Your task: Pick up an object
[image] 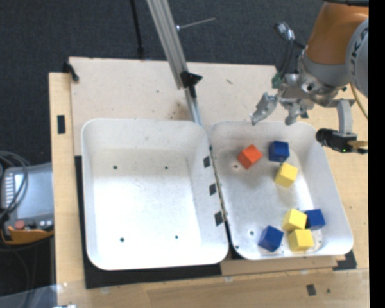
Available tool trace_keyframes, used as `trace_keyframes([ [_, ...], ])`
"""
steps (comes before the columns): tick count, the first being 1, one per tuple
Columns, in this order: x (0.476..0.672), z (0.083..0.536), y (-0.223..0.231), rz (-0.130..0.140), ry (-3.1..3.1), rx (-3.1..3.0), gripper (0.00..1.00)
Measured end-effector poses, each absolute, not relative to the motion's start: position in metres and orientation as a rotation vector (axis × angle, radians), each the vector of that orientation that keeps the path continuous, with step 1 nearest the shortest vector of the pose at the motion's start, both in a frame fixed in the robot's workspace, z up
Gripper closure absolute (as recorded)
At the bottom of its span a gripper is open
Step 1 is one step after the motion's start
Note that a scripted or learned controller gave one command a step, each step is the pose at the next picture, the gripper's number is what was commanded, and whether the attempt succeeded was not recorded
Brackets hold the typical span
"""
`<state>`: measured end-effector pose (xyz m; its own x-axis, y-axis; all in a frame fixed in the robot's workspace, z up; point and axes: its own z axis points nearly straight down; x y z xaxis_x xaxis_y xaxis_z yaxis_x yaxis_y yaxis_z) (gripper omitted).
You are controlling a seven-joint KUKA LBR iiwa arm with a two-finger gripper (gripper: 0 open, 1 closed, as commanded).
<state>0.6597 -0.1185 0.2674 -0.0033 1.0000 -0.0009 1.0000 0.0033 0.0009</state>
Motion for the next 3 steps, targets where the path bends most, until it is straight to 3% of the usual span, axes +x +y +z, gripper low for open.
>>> trace_keyframes([
  [1,0.660,0.267,-0.119,-0.002,2.224,2.216,0.00],
  [2,0.666,0.223,-0.122,-0.006,2.223,2.220,0.00],
  [3,0.655,0.169,-0.124,-0.007,2.222,2.223,0.00],
])
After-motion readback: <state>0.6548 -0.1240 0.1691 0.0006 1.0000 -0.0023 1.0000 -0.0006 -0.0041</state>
